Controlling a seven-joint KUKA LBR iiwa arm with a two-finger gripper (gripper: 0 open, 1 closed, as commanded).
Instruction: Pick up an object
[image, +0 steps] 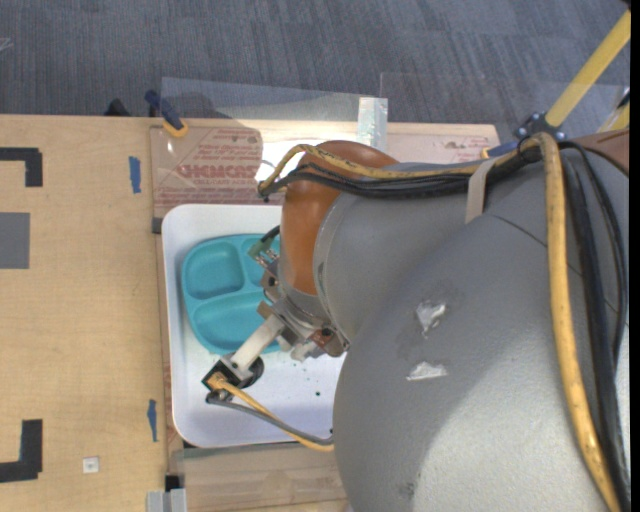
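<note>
Grey arm (480, 330) reaching in from the right, covering most of the right half of the view, orange band (305, 215) over the far-right part of the bin.
Wooden bench (80, 300) bare and open to the left of the bin.
White bin (166, 330) at centre-left; left wall and near wall in plain sight, right side under the arm. Bare white floor along the near side, between tray and near wall: the most open room inside the bin.
Teal divided tray (215, 290) lying flat in the far-left part of the bin, just beside the left wall, right edge hidden under the wrist. Little clearance on its left side; far side close to the far wall.
Clear plastic sheet with red lettering (210, 165) lying just beyond the bin's far edge.
Gripper (305, 340) low over the bin, at the tray's near-right corner, mostly masked by the wrist. Open or closed: cannot tell. Nothing seen held.
Blue tape strip (134, 173) on the bench far-left of the bin; black tape marks (25, 165) well off to the left.
Few dark specks (318, 392) on the bin floor near the arm.
</note>
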